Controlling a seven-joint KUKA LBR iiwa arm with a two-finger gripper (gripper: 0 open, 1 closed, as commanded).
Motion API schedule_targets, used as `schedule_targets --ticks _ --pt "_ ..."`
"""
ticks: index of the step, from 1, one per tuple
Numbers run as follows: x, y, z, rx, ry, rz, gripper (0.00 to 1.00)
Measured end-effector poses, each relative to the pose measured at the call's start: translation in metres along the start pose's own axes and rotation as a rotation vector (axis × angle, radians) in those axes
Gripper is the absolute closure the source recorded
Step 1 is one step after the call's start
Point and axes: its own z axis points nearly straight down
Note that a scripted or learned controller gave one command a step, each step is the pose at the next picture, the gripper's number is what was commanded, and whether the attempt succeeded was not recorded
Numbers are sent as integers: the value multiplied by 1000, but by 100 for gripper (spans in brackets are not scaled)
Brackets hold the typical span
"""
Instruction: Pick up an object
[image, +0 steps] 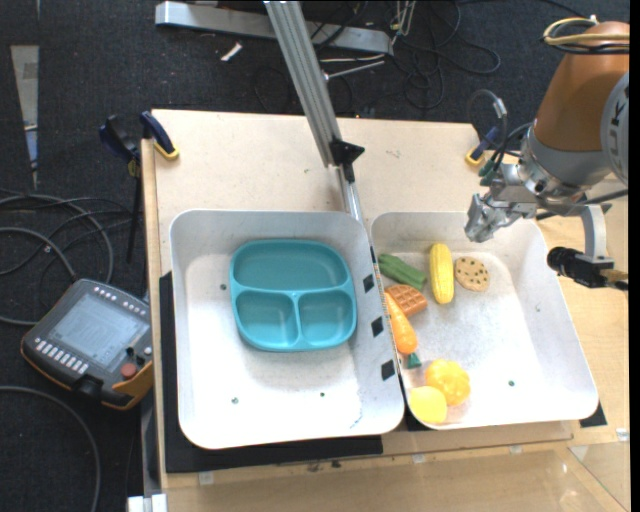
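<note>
Arm (585, 95): grey with orange band, reaching in from the right, above the far right corner of the right bin.
Gripper (480, 222): hanging over the far edge of the right bin (545, 340), pointing down and left; nothing seen between the tips; spread or pressed together: cannot tell at this angle.
Corn cob (441, 272): yellow, lying lengthwise in the far half of the right bin, below and left of the gripper, apart from it.
Cookie (471, 273): round, speckled, just right of the corn cob.
Green vegetable (401, 268): near the dividing wall, left of the corn.
Waffle (406, 299): orange-brown, just beneath the green piece.
Carrot (400, 326): orange, along the left wall of the right bin, touching the waffle.
Yellow pieces (440, 390): two, clustered at the near left corner of the right bin.
Left bin (200, 390): bearing a teal sectioned tray (293, 293), three compartments.
Bench (250, 160): pale wood, under both bins.
Pendant (90, 340): on the dark floor, left of the bench.
</note>
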Motion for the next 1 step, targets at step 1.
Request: schedule_targets --ticks 1 --pt "56 -20 9 8 4 -4 100"
